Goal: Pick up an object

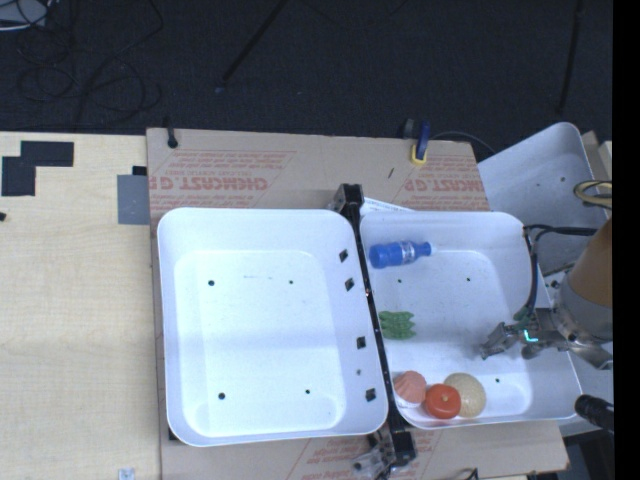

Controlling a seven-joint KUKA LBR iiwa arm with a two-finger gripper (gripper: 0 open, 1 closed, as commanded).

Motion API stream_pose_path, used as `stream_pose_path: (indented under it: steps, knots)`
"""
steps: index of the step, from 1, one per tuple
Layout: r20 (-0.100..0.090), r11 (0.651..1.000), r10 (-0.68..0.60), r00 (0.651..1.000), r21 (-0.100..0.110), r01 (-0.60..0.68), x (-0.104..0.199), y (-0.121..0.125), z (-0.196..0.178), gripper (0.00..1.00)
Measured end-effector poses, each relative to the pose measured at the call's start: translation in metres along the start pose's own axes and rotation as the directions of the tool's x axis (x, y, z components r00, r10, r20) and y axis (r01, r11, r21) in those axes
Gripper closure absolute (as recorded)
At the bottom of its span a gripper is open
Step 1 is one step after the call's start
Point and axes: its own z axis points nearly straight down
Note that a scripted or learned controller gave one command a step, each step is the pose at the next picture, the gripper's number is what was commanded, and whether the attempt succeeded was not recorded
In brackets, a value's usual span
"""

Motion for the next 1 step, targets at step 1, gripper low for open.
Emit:
stream_pose_path:
  steps: [1]
  knots:
    - [0.0, 1.0, 0.0, 1.0, 0.0, 0.0, 0.0, 0.0, 0.0, 0.0]
